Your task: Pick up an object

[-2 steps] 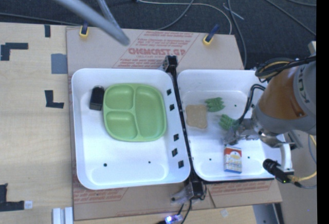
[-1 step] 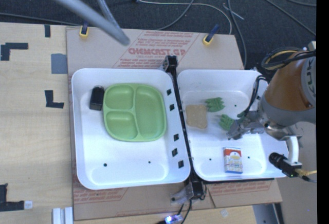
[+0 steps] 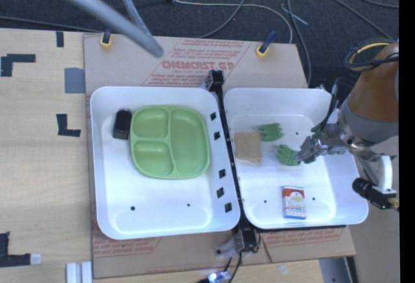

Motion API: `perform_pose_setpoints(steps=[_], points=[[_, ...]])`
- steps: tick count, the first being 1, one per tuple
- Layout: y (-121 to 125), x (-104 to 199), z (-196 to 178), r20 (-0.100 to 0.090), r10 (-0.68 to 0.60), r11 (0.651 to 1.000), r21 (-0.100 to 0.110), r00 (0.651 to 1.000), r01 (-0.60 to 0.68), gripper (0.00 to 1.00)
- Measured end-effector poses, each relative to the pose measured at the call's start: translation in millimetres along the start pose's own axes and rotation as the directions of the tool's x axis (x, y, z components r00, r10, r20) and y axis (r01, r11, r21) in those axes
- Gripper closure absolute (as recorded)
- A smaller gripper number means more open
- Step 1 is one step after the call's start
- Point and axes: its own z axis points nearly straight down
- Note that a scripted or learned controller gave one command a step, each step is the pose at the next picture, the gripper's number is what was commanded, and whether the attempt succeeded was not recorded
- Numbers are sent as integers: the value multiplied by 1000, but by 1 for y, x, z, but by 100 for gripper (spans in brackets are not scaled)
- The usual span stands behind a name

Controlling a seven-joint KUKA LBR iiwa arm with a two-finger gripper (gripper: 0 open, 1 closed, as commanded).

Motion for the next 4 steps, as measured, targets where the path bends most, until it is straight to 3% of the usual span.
perform_pose_setpoints(steps=[1, 2, 4], points=[[9, 7, -53, 0, -1, 1000, -1, 1000, 1, 100], [28, 49, -43, -2, -3, 1000, 5, 1000, 3, 100], [72, 164, -46, -3, -6, 1000, 4, 1000, 6, 100]])
